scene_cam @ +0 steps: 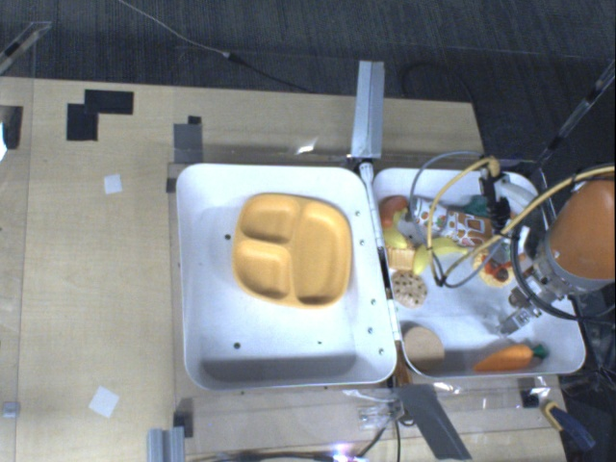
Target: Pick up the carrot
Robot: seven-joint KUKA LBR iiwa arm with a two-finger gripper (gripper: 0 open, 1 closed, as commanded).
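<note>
Orange carrot (504, 358) below jaws, apart, ungrasped

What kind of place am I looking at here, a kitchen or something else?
Probably a robot test bench in a lab, not a kitchen. Two white bins sit on a wooden bench, one holding toy food such as a carrot, with a cabled robot arm reaching over them.

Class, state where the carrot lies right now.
The carrot lies in the right bin, along its near wall toward the right corner, just below the end effector.

Orange carrot (504, 358), yellow tray (293, 249)
</note>
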